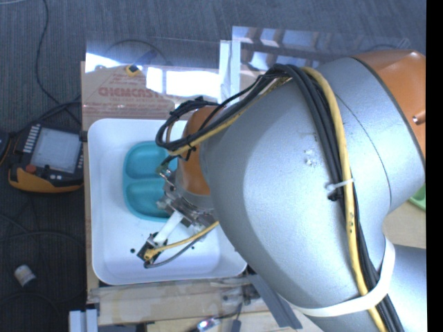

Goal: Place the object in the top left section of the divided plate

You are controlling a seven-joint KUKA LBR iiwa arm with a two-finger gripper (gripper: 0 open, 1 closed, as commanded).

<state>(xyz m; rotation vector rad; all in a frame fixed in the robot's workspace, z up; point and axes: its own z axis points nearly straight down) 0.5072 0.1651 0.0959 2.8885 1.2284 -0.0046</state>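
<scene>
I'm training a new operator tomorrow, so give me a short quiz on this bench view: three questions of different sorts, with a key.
1. True or false: the blue divided plate lies inside the white bin on the view's left.
2. What covers the plate's right-hand part? A) the grey arm B) a lid C) a cloth
3. Fill in: the handheld device with a screen lies on the dark ____, outside the bin.
Key: 1 true; 2 A; 3 floor.
</scene>
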